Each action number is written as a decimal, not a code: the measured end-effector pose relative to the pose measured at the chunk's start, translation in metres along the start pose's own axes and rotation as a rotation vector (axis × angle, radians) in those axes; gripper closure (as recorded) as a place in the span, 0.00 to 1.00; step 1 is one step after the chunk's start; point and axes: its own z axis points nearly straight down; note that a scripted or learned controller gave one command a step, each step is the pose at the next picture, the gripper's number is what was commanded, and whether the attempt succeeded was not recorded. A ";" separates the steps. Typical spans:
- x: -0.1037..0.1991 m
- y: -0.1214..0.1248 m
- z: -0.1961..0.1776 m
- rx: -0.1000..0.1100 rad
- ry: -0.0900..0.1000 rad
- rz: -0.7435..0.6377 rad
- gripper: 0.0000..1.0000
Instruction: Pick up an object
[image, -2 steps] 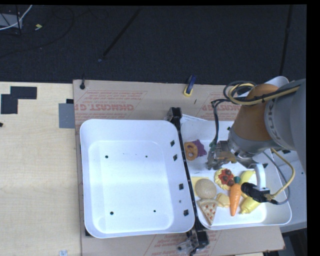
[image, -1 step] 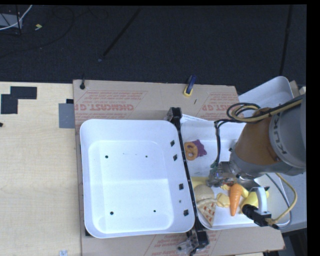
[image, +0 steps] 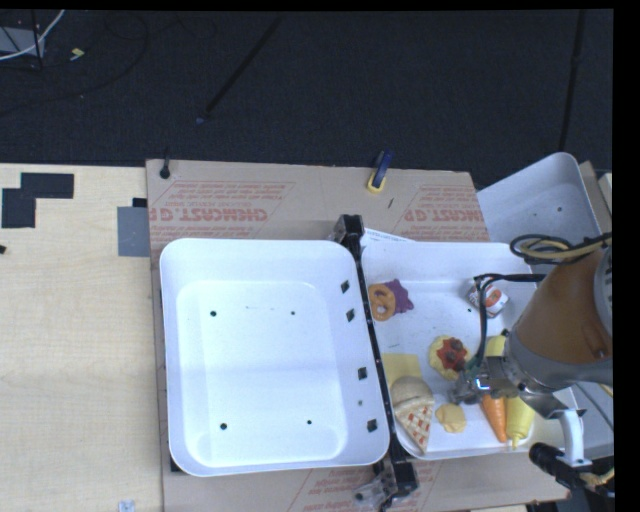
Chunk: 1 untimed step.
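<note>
The right bin (image: 430, 285) holds several toy foods. A pretzel on a purple piece (image: 387, 298) lies at its upper left. A yellow slab (image: 402, 366), a round bun (image: 408, 390) and a waffle wedge (image: 418, 422) sit at the lower left. A yellow disc with red topping (image: 450, 353) lies mid-bin, a small yellow piece (image: 452, 418) below it. An orange carrot (image: 494, 416) and a yellow corn (image: 518, 420) lie at the lower right. A small red and white piece (image: 491, 297) rests at the upper right. My gripper (image: 478, 382) hangs low over the bin, just above the carrot and right of the topped disc.
The left bin (image: 262, 355) lies beside the right one, with a black clamp bar (image: 364, 345) between them. Both rest on cardboard (image: 300, 205). The arm's orange band (image: 560, 320) covers the bin's right side. A blue and yellow clip (image: 379, 172) sits at the cardboard's back edge.
</note>
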 end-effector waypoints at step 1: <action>0.019 0.074 -0.085 -0.011 -0.003 -0.008 1.00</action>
